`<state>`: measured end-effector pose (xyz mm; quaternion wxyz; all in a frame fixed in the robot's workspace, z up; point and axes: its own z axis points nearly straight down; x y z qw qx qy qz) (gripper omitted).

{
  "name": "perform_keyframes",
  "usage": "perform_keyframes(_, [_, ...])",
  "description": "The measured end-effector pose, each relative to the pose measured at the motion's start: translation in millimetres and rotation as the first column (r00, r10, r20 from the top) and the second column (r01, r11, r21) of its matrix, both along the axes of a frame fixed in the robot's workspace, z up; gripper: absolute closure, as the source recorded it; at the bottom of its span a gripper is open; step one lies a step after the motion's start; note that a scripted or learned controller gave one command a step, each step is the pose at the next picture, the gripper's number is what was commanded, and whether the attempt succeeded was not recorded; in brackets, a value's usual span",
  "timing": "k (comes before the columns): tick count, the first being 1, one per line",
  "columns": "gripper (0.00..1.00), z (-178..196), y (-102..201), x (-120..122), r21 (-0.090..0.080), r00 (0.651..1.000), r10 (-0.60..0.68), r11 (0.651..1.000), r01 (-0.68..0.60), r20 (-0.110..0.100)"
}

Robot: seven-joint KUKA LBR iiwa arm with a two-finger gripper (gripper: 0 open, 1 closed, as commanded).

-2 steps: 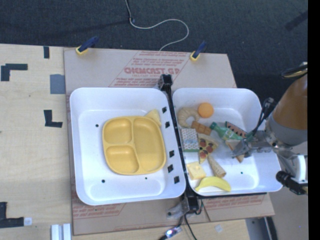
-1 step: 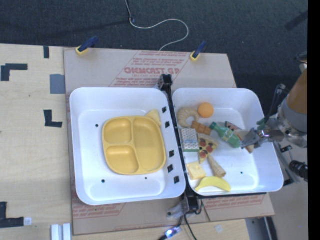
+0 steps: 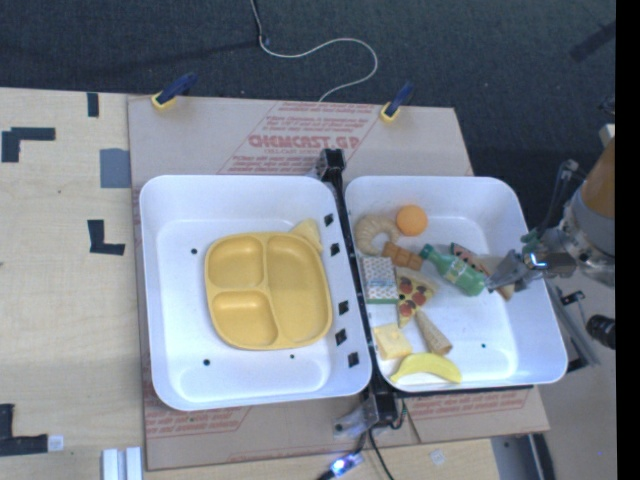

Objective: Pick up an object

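hand [image 3: 512,273] low over right bin [image 3: 520,213], right side, just beside green bottle [image 3: 452,269]; grip state cannot tell. yellow divided plate [image 3: 268,290] in left bin [image 3: 165,208].

We read red lettering "CHEMCAST GP" on the cardboard sheet [image 3: 300,138] beneath the bins, well left of the gripper [image 3: 512,271].

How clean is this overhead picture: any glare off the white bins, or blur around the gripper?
Camera view: lighting is even and soft, with faint shadows only. The right bin and left bin look bright but not blown out. The yellow tray and banana are reasonably sharp. The gripper at the right bin's edge is small and slightly blurred.
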<state>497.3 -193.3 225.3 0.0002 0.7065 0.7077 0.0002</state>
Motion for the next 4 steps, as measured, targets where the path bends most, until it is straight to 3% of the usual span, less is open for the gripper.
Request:
perform_keyframes(2, [1.0,7,98,41,0.002,1.0,0.006,1.0,-0.006,-0.002])
perform_keyframes(3, [1.0,6,139,36,0.001,1.0,0.003,1.0,-0.003,-0.004])
perform_keyframes(4, [1.0,-3,123,35,-0.001,1.0,-0.002,1.0,0.002,-0.004])
